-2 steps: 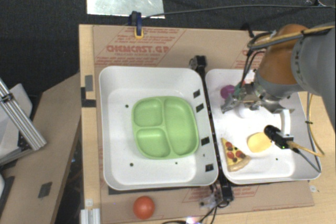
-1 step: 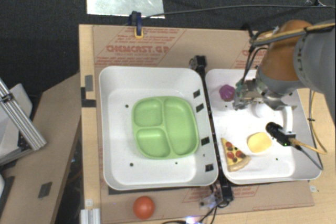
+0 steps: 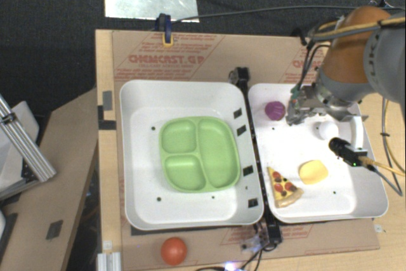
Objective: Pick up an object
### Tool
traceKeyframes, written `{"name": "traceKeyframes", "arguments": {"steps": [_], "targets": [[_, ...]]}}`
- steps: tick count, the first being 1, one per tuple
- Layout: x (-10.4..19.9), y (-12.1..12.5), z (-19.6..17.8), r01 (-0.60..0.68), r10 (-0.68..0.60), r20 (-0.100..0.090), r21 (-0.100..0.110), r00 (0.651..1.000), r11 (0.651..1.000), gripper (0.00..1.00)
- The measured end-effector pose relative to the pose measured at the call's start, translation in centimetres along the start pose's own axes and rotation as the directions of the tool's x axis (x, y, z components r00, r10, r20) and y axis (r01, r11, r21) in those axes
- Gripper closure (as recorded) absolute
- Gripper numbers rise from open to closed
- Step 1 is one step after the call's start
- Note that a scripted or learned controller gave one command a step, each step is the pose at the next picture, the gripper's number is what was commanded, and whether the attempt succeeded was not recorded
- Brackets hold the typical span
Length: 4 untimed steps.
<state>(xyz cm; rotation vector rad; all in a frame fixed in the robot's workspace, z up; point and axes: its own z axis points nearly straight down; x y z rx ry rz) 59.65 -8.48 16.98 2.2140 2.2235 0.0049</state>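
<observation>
Gripper (image 3: pixel 295 112) sits low in my right bin (image 3: pixel 374 200) just beside the purple ball (image 3: pixel 275 110), grip state I cannot tell.

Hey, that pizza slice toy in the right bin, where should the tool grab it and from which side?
Probably from straight above, closing across the two long straight edges of the pizza slice near its wider crust end. It lies flat on the floor of the right bin, tip toward the bin divider, so only a top-down approach fits. The yellow object sits close beside it, so keep the tool clear of that side.
</observation>
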Motion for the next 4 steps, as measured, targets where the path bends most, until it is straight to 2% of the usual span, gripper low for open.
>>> {"name": "traceKeyframes", "arguments": {"steps": [1,4], "targets": [[0.0,0.2,-3.7,0.0,0.0,0.0,-0.001,1.0,1.0,1.0],[15.2,-1.0,-3.8,0.005,-0.005,-0.002,0.004,1.0,1.0,1.0]]}}
